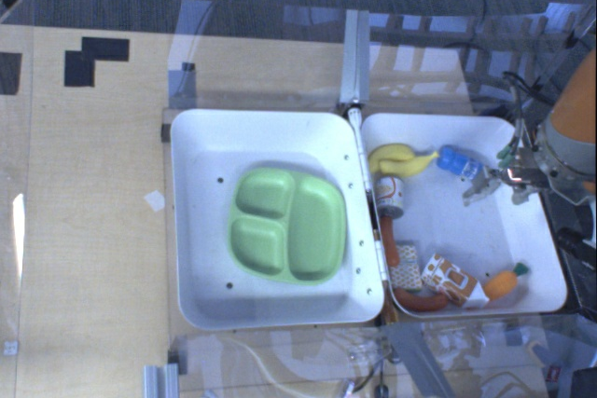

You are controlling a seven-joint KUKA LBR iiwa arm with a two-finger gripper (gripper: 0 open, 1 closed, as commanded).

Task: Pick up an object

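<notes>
Over the right bin (550,289), near its right wall, the hand (487,188) hangs with fingers spread and nothing between them, just beside the blue bottle (459,162), which lies touching the tip of the yellow banana (401,159) at the back. Likely target is the bottle, but a descent from here could land beside it and close on bare floor, or nudge it into the banana. Other candidates, the small can (389,194), snack box (451,280), carrot (505,281) and sausage (422,300), sit crowded at the front-left, so fingers could catch two at once; the green tray (287,225) fills the left bin (201,200).
</notes>
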